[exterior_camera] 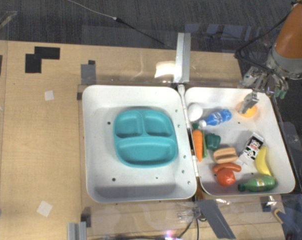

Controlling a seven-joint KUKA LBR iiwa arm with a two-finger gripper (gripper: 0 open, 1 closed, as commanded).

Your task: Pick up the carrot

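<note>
Camera view: one carrot [197, 143], perhaps ten items.

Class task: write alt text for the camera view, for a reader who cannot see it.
An orange carrot lies along the left wall of the right bin, among toy foods including a banana, a hot dog and a blue bottle. The gripper hangs over the bin's far right corner, away from the carrot. The left bin holds a teal divided tray.

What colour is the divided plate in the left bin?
Teal, seen clearly in the camera view: the divided plate.
</note>
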